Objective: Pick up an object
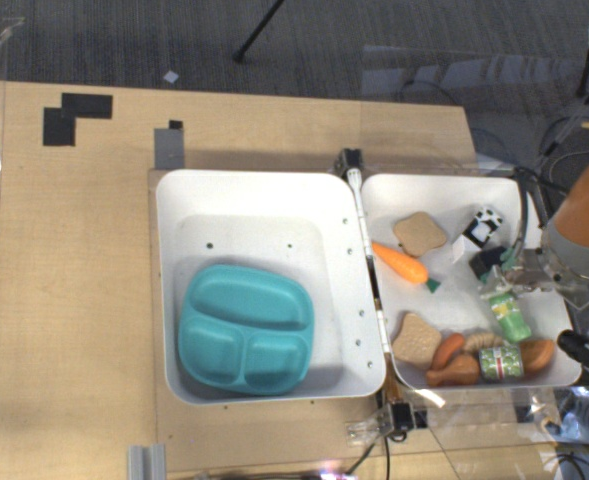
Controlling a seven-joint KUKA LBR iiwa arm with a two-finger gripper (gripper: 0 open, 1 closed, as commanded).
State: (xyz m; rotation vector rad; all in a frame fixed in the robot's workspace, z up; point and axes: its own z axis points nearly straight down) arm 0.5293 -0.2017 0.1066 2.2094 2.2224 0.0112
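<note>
Two bins, and my gripper (502, 276) hangs over the right bin (444, 186) by a green bottle (510, 316), seemingly lining up; its closure I cannot tell.

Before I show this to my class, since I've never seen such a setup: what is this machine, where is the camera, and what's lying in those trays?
One camera, fixed above a wooden bench, looks down at a slant. Two shallow white bins sit side by side. The left bin holds a teal divided plate. The right bin holds toy food: a carrot, two pieces of bread, a sausage, a can, a green bottle and a small black-and-white item. The machine is a robot arm, grey and orange, reaching in from the right. Its gripper is over the right bin, near the bottle. I can't tell whether it holds anything.
</note>
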